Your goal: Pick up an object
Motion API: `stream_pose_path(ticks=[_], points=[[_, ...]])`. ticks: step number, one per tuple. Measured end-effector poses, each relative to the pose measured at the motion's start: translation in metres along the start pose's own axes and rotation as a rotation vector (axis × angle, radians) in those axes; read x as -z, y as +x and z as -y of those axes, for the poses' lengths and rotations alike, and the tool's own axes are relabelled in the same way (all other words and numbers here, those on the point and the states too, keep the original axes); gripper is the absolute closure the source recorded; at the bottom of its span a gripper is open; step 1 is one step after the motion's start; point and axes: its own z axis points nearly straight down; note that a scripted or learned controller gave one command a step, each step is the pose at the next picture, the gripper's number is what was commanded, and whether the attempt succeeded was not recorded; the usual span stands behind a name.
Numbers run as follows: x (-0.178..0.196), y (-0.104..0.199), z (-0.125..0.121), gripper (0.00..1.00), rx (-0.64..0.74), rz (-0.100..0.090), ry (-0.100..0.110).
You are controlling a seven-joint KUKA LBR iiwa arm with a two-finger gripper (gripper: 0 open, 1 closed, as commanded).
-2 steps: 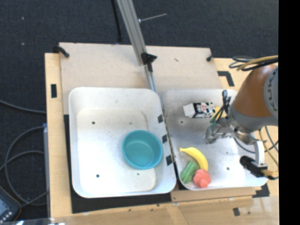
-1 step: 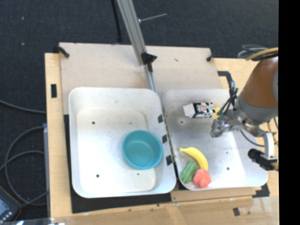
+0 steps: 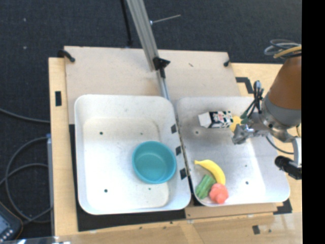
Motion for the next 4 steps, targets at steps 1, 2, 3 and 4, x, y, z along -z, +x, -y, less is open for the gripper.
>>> stream_pose_path(ticks=[1,2,3,4], points=[[0.005,0.058,-0.006,1.00,0.006,-0.003,0.004],[0.002,0.116,-0.018,1.00,0.006,-0.003,0.004],[0.001,0.161,-0.028,1.00,0.005,-0.003,0.005],[0.008,0.202,-0.041,1.00,0.004,-0.003,0.004]])
